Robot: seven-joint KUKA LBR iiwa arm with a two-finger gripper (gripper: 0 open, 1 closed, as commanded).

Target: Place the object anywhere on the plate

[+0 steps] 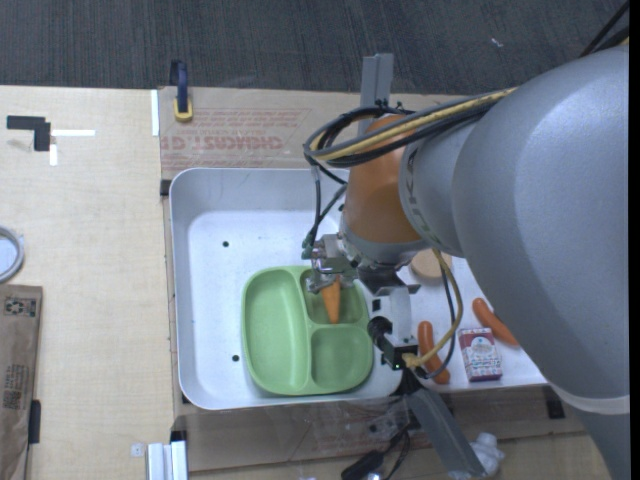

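Wooden bench boards carry a shallow white bin (200, 298). Nearest in it lies a glossy green plate (285, 333) with three compartments. Right of the plate sit a small red-and-white carton (482, 356) and orange sausage-like pieces (494, 322). At the plate's far right edge, the gripper (330, 286) is clamped on a tapered orange carrot (331, 304), pointing down over a compartment. Farther off, cardboard (240, 133) and a blue-handled clamp (180, 90).

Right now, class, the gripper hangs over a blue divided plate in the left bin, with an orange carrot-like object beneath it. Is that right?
One detail is wrong: the camera view shows the divided plate is green, not blue. The rest stands: the gripper hangs over it in the left bin, with the orange carrot-like object beneath it.
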